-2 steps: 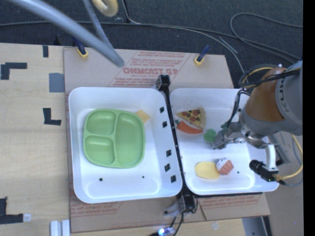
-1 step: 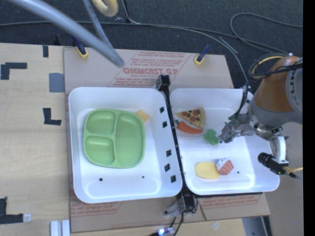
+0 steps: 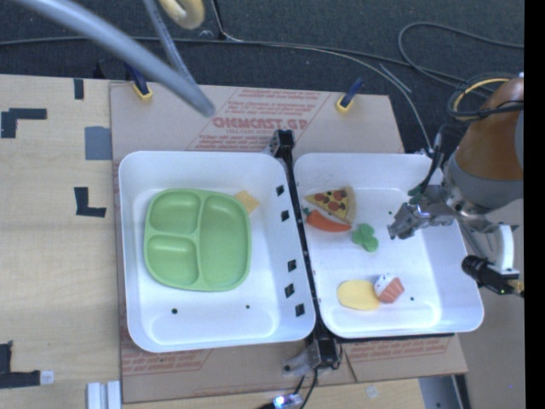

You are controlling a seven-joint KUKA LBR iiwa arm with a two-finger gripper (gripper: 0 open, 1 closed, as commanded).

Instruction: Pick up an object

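Reaching in from the right edge of the frame, the grey arm with its orange band ends in a dark gripper over the right-hand white bin, right of centre in the frame. Whether the gripper is released or clenched cannot be told from this angle; nothing shows in its grasp.

Just to its left lies a small green toy, close to the tip but apart from it. Further left, near the bin's upper left corner, a toy pizza slice lies touching an orange carrot-like piece below it. Toward the lower middle of that bin, a flat yellow piece sits against a small orange and white piece.

The left-hand white bin, in the centre-left of the frame, holds a green divided tray with a small yellow block at its upper right corner. Both bins rest on a cardboard sheet.
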